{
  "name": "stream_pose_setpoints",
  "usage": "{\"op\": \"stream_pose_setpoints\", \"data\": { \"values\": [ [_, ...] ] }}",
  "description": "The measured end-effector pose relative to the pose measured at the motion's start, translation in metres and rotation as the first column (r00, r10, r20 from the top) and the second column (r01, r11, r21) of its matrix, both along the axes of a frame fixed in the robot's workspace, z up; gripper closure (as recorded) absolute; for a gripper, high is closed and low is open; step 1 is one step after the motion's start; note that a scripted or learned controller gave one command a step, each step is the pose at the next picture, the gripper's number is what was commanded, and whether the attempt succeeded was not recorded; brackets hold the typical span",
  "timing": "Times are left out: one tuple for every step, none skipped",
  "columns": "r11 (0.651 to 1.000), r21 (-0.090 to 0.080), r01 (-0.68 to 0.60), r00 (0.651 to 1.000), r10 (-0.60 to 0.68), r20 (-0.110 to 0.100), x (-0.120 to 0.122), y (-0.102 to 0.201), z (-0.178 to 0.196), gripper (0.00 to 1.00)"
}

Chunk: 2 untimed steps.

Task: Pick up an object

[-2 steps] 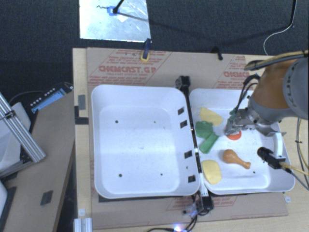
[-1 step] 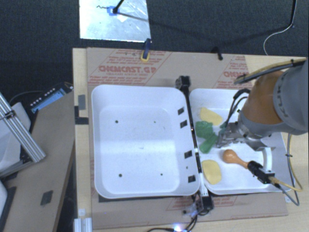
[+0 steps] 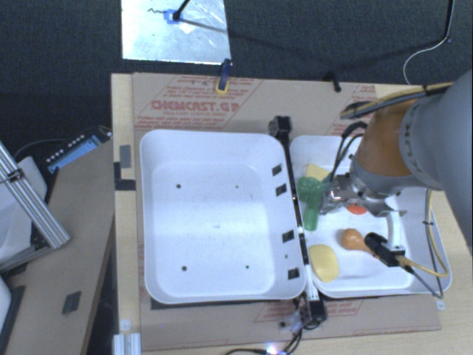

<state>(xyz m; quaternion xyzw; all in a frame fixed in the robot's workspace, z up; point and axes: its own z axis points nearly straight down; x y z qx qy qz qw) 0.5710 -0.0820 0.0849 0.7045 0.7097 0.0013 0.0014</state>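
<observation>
The right bin (image 3: pixel 369 283) holds several small objects. A green bottle-shaped object (image 3: pixel 310 200) lies against its left wall. Just behind that sits a pale yellow piece (image 3: pixel 318 172). A yellow rounded object (image 3: pixel 324 262) rests near the front left corner, and an orange-brown pear-shaped object (image 3: pixel 352 237) lies beside it. A small red-orange thing (image 3: pixel 357 210) peeks out from under the wrist. My gripper (image 3: pixel 338 196) is low in this bin, right next to the green object, and the arm's grey and orange body hides most of it.
The left bin (image 3: pixel 159 154) stands beside the right one, with a black clip-lined divider (image 3: pixel 290 198) between them. A black cable and yellow wire (image 3: pixel 414 266) trail over the right bin's front right. Cardboard (image 3: pixel 192 102) lies under both bins.
</observation>
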Motion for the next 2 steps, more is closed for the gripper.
{"op": "stream_pose_setpoints", "data": {
  "values": [
    [1.0, 0.0, 0.006, 1.0, -0.006, -0.001, 0.008, -0.011, 0.0, 1.0],
    [1.0, 0.001, 0.006, 1.0, -0.006, -0.006, -0.027, 0.0, -0.001, 1.0]
  ]
}}
